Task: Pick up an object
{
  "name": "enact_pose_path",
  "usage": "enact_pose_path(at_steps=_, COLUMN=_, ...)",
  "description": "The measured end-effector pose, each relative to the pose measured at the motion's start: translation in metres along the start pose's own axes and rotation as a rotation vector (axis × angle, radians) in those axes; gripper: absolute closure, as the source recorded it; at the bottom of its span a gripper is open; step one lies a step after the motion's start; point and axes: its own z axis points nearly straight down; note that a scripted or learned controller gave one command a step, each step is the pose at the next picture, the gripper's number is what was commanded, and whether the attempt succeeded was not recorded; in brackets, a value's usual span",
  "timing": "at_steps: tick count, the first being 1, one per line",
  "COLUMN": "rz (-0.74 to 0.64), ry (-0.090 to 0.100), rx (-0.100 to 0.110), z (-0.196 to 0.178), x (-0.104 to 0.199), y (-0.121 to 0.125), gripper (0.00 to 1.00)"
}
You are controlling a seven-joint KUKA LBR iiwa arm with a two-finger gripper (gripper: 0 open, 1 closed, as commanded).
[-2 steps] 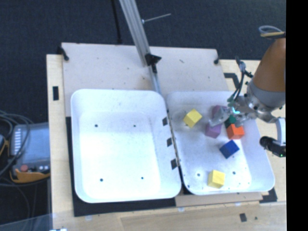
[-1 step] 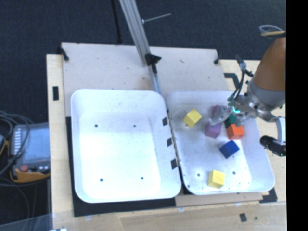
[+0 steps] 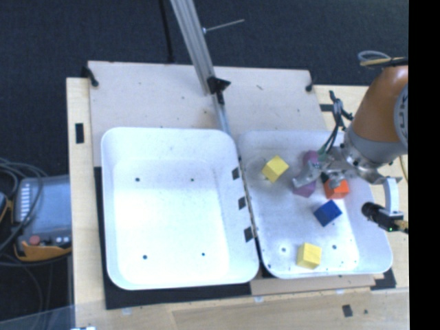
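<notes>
My gripper hangs low over the right bin, near its back right part. Under and beside it lie a pink-purple block and an orange block, both partly hidden by the gripper. A blue cube sits just in front of them. One yellow cube lies to the left near the bin's middle back. Another yellow cube rests near the bin's front edge. I see nothing lifted between the fingers.
The left bin stands beside the right one, their walls meeting at a seam with black clips. A slanted metal rail rises from the back of the bench. A grey device with cables sits off the bench's left side.
</notes>
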Motion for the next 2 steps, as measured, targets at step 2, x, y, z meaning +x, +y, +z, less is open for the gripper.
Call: enact_pose_path(at_steps=2, rz=0.003, ry=-0.001, rx=-0.004, z=0.067, x=0.004, y=-0.004, gripper=0.0)
